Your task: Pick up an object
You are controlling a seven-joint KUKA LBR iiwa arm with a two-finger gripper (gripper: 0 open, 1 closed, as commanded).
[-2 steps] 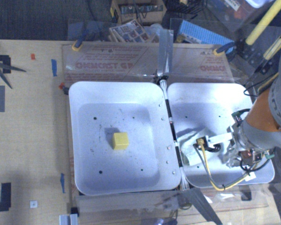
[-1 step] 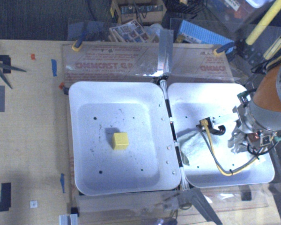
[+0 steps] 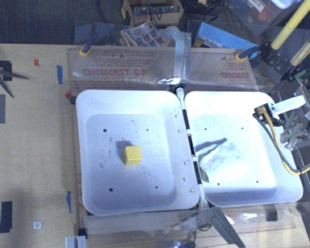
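Yellow cube (image 3: 133, 155) in the left shallow white bin (image 3: 93, 110)
Metal gripper (image 3: 294, 133) at the rim of the right white bin (image 3: 237, 190); its grip cannot be told

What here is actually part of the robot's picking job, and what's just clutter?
For the job: yellow block, left bin holding it, gripper at right.
Just lying about: blue tape strip, printed leaflet, cardboard box behind the bins.
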